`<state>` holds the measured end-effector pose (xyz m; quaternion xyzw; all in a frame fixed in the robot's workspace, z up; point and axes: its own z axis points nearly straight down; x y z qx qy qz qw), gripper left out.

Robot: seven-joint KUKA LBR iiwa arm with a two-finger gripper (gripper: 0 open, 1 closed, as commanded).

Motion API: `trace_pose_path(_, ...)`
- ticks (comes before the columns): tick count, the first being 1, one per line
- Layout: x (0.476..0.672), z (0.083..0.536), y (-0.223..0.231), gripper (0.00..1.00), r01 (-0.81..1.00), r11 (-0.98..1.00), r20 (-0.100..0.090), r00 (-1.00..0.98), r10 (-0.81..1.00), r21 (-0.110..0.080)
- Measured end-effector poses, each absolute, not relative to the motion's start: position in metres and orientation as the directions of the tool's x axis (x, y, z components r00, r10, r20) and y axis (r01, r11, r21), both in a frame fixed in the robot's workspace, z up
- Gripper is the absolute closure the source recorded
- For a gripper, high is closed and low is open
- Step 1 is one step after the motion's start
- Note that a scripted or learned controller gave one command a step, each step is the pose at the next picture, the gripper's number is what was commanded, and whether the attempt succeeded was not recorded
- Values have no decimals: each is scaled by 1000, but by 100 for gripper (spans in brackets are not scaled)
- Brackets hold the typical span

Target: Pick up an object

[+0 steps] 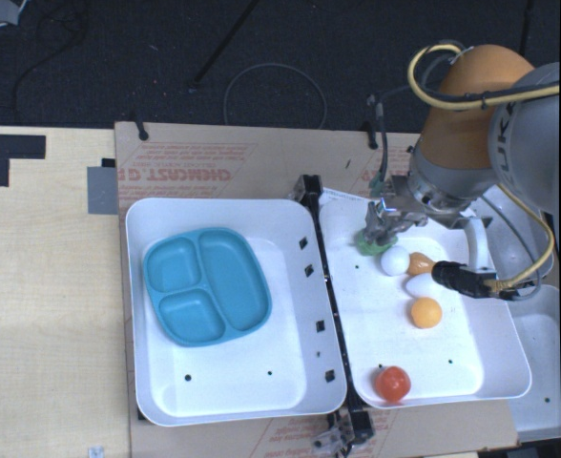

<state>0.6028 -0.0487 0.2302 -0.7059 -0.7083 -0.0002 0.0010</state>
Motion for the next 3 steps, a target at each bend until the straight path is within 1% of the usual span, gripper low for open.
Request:
trace_pose_path(2,616,210,50,100,1000,4,2,-4,1000,-3)
trace_pose_path(3,632,211,101,100,1000,4,2,-4,1000,-2)
